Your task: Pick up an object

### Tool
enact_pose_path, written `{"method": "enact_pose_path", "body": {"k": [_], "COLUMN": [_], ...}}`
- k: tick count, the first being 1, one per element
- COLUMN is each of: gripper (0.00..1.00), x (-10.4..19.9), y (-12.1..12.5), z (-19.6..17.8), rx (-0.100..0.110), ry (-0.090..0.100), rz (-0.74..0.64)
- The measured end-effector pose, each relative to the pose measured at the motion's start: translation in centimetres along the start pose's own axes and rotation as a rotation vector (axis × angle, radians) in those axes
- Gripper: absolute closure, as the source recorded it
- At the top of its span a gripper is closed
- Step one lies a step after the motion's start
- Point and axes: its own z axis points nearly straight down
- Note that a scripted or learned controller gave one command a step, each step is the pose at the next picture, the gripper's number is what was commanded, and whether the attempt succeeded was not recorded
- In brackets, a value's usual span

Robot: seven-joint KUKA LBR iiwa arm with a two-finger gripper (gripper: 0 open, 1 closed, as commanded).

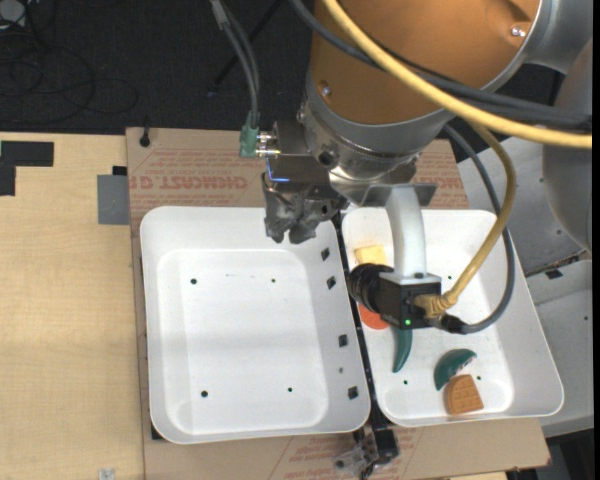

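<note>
Right now the hand (298, 223) hangs over the left bin's (170, 368) back edge, grip unreadable; the orange waffle piece (464, 395) lies well off, front of the right bin (540, 388).

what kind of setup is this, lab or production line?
Most likely a robotics lab bench: two shallow white bins on a cardboard sheet, loose cables behind, and small test objects like an orange block.

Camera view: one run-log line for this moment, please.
gripper: over left bin's back right corner | grasp: none seen | right bin: teal piece, orange waffle-like piece
</note>
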Motion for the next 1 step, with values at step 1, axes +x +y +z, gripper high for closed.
{"method": "enact_pose_path", "body": {"k": [1], "gripper": [1.0], "x": [1.08], "y": [0.75], "z": [-3.84], "rx": [-0.008], "ry": [0.004], "rz": [0.0]}}
